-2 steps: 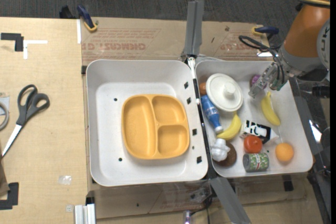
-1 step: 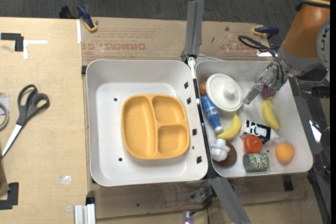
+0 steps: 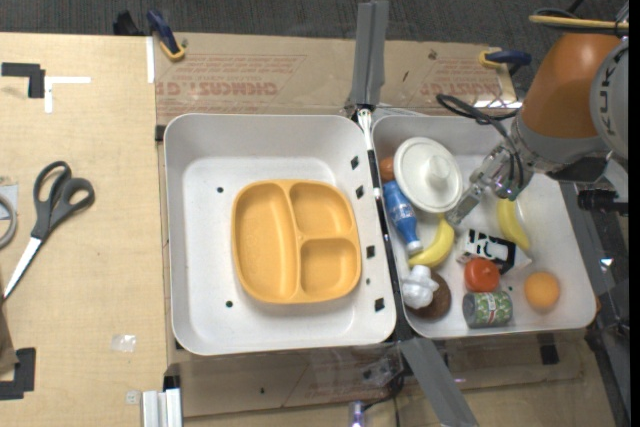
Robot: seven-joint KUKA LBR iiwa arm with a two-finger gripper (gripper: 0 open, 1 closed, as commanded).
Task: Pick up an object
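- My pincer hangs low over the right bin, right of centre in the frame; whether it's parted or closed I cannot tell from this slant, and I see nothing gripped.
- Nearest candidates: the white lidded bowl just to its left, one banana just below it, a second banana lower left.
- Risk, as I judge it: this bin is crowded, so a descent here could land between bowl and banana, nudge both and close on nothing.
- The bowl's smooth dome looks likely to slip out of a pinch.
- Crowding further out: blue bottle, red object, green can, orange, a black-and-white item.
- Left bin carries a yellow divided plate.
- Scissors lie on the worktop at far left.
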